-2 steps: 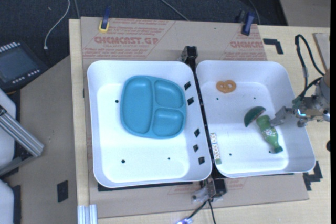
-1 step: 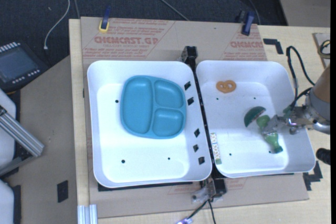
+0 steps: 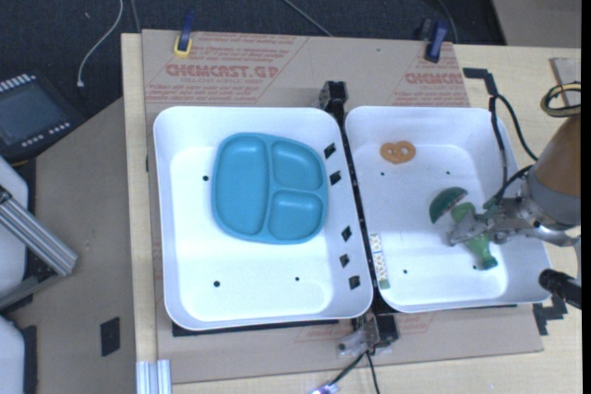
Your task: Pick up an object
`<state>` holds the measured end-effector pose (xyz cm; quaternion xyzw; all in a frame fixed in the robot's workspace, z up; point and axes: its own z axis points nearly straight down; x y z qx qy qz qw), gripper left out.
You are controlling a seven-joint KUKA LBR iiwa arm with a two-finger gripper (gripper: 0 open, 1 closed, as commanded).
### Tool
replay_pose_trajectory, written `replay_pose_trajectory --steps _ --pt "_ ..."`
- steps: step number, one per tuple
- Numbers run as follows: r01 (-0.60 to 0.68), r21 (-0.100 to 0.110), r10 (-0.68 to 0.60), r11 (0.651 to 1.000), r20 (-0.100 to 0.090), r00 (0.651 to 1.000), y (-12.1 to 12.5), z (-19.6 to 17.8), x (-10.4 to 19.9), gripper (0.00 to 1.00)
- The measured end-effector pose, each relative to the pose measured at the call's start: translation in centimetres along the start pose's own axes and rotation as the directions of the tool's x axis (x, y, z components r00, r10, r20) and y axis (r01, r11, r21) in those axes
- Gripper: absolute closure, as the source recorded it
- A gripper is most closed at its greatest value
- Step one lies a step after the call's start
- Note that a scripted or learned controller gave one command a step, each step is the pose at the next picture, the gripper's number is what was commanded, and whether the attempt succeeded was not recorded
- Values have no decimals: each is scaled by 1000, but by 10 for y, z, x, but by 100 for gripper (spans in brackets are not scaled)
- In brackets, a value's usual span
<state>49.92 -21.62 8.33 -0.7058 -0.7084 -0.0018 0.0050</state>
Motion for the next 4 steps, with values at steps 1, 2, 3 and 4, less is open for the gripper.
replay_pose_trajectory --steps 1,2,3,4 --pt "-2 -4 2 1000 6 1000 0 -12 -2 100" --pt "-4 -10 4 1000 12 1000 -7 -72 -4 100" --pt "-2 -11 2 1000 12 1000 -14 -132 -1 100" --pt "-2 -13 2 1000 13 1000 -19 -194 3 100"
